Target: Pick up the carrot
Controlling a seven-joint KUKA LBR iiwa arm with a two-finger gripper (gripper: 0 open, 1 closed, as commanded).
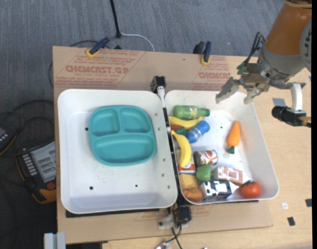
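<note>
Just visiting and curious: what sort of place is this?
Probably a robot test lab: a robot arm over two white bins, toy food such as a carrot, and cables on carpet.

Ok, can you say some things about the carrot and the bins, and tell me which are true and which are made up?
1. The carrot lies in the right bin. True.
2. The gripper is holding the carrot. False: its open fingers hang above the right bin's far edge, apart from the carrot.
3. A teal tray with compartments sits in the left bin. True.
4. The tomato is in the teal tray. False: it sits in the right bin's near right corner.
5. A banana lies in the right bin, near its left wall. True.
</note>
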